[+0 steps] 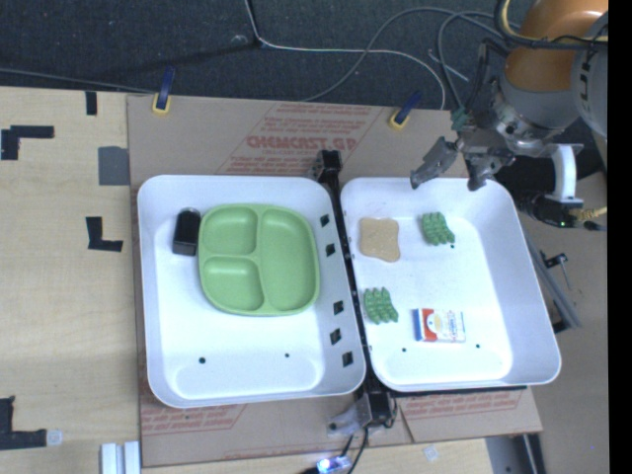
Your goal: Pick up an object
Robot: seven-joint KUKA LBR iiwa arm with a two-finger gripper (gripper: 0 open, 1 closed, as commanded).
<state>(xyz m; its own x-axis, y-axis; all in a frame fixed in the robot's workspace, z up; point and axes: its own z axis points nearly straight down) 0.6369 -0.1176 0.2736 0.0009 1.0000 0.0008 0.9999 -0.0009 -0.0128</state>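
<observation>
My gripper [456, 170] hangs over the far edge of the right bin [513, 265], its two fingers spread open with nothing between them. In that bin lie a tan slice of bread [379, 239], a green toy piece [435, 228] just below the gripper, a second green piece [379, 305] near the left wall, and a small white, red and blue box [438, 325]. The left bin [168, 344] holds a green divided plate [260, 259] and a small black block [186, 232] beside it.
Both bins rest on a cardboard sheet [286, 136] held by clips at its far edge. Cables [395, 28] run across the dark backdrop behind the bench. A black divider with fittings [341, 265] separates the bins.
</observation>
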